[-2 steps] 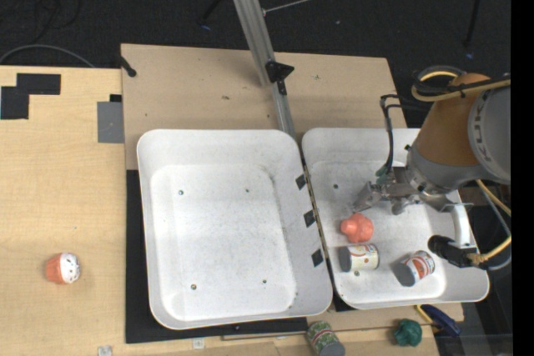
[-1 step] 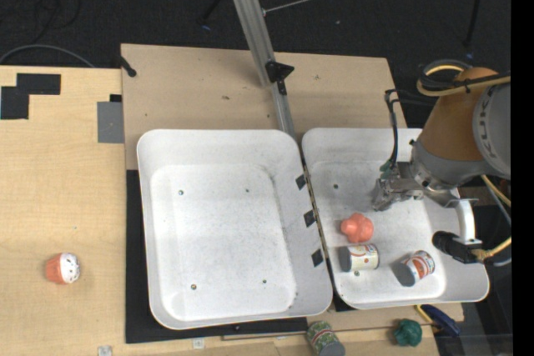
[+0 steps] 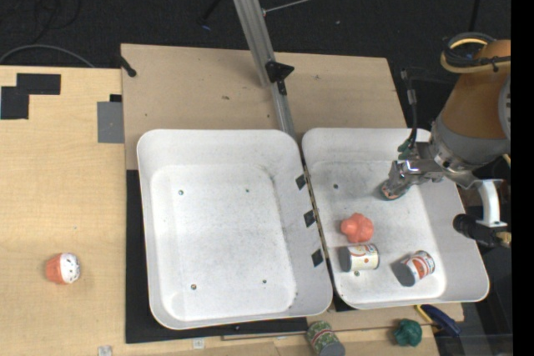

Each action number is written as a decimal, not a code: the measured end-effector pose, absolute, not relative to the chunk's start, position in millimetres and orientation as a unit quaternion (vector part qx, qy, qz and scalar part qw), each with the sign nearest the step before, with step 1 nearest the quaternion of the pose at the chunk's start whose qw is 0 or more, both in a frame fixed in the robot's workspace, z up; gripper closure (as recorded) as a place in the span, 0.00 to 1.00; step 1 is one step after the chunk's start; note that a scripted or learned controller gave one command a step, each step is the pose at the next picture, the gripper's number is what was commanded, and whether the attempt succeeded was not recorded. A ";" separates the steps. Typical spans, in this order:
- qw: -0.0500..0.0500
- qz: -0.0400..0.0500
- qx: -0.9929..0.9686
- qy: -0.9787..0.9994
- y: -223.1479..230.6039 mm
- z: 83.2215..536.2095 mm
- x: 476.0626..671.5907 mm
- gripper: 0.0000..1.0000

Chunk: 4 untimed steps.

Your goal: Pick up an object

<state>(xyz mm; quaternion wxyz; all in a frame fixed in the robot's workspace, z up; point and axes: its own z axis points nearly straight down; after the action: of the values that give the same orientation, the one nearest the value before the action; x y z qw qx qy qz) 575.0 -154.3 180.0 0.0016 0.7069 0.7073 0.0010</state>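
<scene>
- Bins were seen side by side on the bench: a left bin (image 3: 167, 154) and a right bin (image 3: 450, 279), both shallow and white, with small black clips along the seam between them.
- The arm (image 3: 477, 108) was seen reaching in from the right, grey with an orange band, and its gripper (image 3: 392, 190) was held low over the upper middle of the right bin.
- Whether the gripper was apart or together could not be told at this angle, and nothing was seen between its tips.
- Three objects were found in the lower half of the right bin, all apart from the gripper: a lumpy red-orange ball (image 3: 357, 227), a small white can (image 3: 360, 258) lying on its side just below the ball, and a second can with a red label (image 3: 414, 267) lying tilted to the right of the first.
- The ball lay nearest the gripper, below and to its left, with bare bin floor between them.
- Outside the bins, a red-and-white ball (image 3: 62, 268) was seen well apart on the wooden table at the far left.
- A dark cylindrical item (image 3: 322, 337) and a green object (image 3: 408, 333) lay by the bench's front edge, below the right bin.
- A metal rail (image 3: 253, 17) ran at a slant from the top toward the seam of the bins.
</scene>
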 end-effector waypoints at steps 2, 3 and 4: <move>0.000 0.000 0.707 0.707 -158.8 245.9 567.0 1.00; -0.003 -0.001 0.706 0.708 -109.9 233.2 561.9 1.00; -0.003 -0.001 0.706 0.709 -54.2 222.0 557.2 1.00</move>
<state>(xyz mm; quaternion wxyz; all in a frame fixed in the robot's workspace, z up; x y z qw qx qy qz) 557.2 -54.2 222.0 -0.0028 0.7057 0.7085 -0.0008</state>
